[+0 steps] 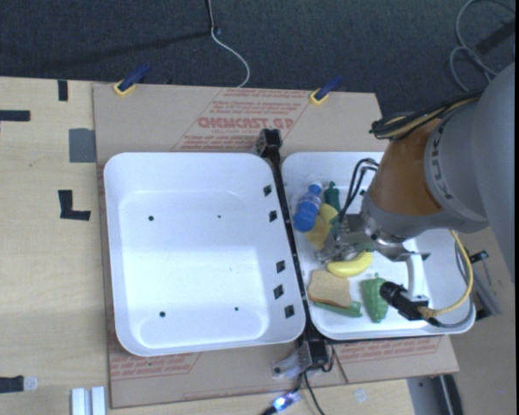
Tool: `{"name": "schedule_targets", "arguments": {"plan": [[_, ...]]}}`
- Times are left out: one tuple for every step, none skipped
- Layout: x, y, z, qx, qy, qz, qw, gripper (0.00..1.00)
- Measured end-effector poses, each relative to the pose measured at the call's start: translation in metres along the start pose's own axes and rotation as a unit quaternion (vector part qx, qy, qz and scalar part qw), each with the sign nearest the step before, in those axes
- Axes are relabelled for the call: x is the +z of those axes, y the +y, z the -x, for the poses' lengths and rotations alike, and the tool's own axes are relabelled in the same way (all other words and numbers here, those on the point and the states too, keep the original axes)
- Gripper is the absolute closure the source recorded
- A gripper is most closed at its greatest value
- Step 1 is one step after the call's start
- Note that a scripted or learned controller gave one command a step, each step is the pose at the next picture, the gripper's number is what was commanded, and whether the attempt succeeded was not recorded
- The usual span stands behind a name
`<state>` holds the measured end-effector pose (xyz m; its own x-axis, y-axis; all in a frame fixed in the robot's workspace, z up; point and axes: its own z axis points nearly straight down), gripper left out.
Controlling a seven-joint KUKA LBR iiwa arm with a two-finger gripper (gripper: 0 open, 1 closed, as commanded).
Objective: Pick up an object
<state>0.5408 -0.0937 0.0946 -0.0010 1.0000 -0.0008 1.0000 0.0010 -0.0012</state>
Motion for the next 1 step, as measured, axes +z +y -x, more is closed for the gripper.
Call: {"name": "schedule_targets", "arguments": {"plan": [[-0.0949, -0.0145, -0.0807, -0.004, 0.002, 0.003, 1.0, 1.0]]}}
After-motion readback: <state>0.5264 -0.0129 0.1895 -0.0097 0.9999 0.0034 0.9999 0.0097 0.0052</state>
